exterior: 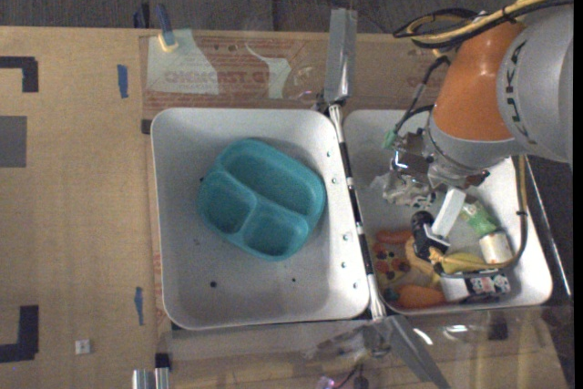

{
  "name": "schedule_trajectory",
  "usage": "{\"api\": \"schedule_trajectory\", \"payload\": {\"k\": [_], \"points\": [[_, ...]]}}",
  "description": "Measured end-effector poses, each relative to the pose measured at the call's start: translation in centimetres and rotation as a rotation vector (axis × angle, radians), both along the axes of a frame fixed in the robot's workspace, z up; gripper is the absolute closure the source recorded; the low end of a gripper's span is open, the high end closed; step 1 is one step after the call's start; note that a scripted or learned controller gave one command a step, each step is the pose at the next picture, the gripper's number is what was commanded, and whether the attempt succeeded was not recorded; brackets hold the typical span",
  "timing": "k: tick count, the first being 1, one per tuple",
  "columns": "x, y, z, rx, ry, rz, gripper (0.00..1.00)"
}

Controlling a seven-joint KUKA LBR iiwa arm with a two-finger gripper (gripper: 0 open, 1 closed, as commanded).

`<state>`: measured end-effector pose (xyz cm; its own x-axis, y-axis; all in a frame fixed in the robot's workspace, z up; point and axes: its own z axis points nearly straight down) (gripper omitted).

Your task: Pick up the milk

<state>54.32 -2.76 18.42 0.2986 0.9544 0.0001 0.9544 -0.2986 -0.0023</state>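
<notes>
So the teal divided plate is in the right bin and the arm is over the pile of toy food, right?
Not quite: the camera view shows the teal divided plate in the left bin, not the right. The arm is over the pile of toy food in the right bin.

Even, bright overhead light; white bins near overexposed. Soft shadow under teal tray. Glare streaks on clear sheet at top. Overall slightly soft, low resolution.
</notes>
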Motion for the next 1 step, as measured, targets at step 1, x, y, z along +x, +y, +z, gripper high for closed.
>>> {"api": "schedule_trajectory", "payload": {"k": [1], "points": [[8.17,4.26,8.56,-0.002,-0.001,-0.429,1.00]]}}
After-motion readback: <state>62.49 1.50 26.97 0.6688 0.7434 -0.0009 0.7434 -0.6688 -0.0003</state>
